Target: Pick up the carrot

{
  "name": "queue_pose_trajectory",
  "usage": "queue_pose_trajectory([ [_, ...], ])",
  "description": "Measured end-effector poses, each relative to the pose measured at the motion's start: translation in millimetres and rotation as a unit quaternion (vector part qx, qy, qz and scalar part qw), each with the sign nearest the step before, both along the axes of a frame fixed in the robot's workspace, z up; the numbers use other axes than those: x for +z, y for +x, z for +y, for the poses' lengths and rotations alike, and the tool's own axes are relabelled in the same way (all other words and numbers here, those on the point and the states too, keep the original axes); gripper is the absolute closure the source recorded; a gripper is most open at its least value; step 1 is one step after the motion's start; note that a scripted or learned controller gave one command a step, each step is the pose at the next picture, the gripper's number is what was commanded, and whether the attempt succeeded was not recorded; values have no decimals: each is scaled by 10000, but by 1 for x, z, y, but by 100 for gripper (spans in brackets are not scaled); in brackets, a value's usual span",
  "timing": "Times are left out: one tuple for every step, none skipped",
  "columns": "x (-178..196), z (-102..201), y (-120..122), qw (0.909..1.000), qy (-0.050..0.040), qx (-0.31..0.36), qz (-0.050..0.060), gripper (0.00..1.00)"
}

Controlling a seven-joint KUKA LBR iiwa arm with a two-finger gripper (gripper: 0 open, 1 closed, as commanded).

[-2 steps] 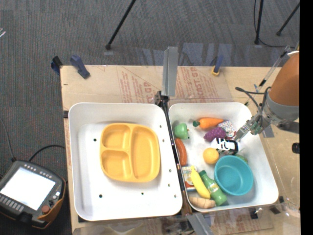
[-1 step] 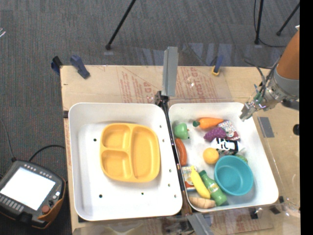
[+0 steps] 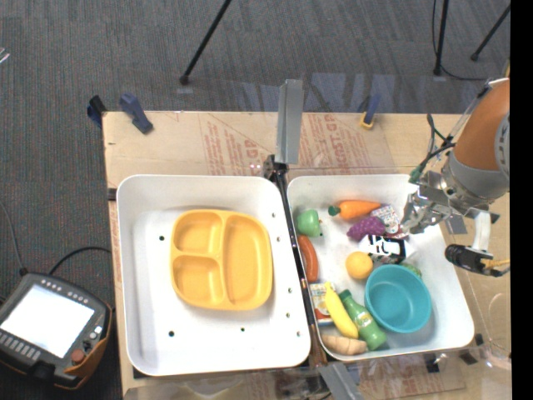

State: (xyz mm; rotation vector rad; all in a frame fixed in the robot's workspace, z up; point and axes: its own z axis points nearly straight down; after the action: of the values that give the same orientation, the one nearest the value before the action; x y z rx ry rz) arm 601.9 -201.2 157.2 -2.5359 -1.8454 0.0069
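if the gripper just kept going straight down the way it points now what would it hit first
Most likely the purple grapes, or the black-and-white item beside them: the gripper hangs just right of both, angled down and left. The carrot lies farther left, off that line. Depth is unclear from this single view.

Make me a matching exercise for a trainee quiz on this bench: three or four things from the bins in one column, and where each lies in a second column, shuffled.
Things:
1. carrot
2. yellow divided plate
3. teal bowl
4. green bottle

Places:
A. in the left bin
B. top of the right bin, left of the gripper
C. right bin's near edge, beside the banana
D. right bin's lower right, below the orange fruit

Pairs: 1-B, 2-A, 3-D, 4-C
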Motion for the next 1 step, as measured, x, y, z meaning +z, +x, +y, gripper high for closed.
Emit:
queue_pose_trajectory([
  [-53,92,16,9850,-7,-1727,-15,100],
])
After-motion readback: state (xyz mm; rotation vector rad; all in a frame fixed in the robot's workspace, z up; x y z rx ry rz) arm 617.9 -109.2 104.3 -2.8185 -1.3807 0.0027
